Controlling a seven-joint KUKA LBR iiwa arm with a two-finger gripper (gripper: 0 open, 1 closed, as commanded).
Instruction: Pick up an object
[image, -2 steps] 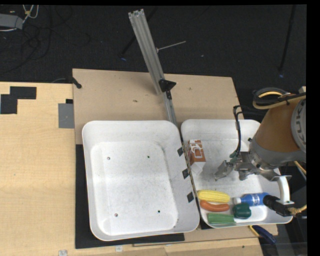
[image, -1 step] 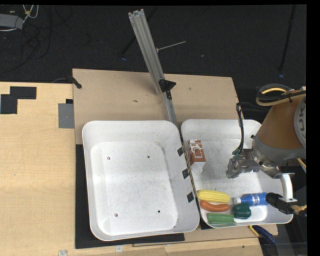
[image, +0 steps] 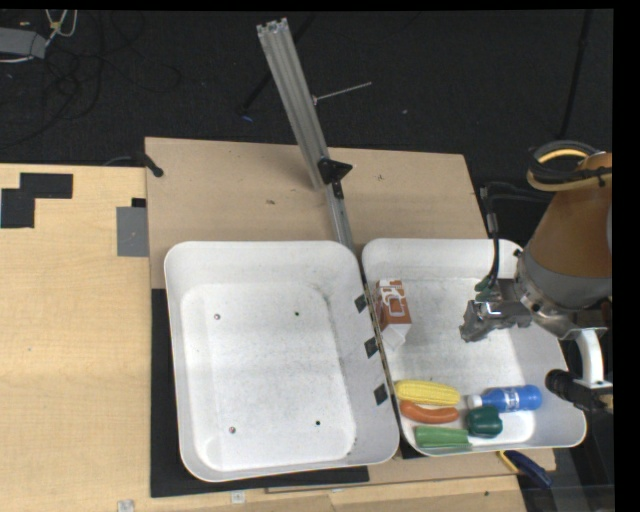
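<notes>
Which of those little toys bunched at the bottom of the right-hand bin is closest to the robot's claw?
The blue and white bottle, lying on its side. It sits almost under the gripper, while the yellow corn lies further left.

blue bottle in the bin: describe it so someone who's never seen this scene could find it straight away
Take the right-hand white bin, the one the arm reaches over, and go to its near edge, where a small cluster of items lies. The blue bottle lies on its side at the cluster's right end, just above a dark green piece. It is the only blue item, with a white cap end.
</notes>
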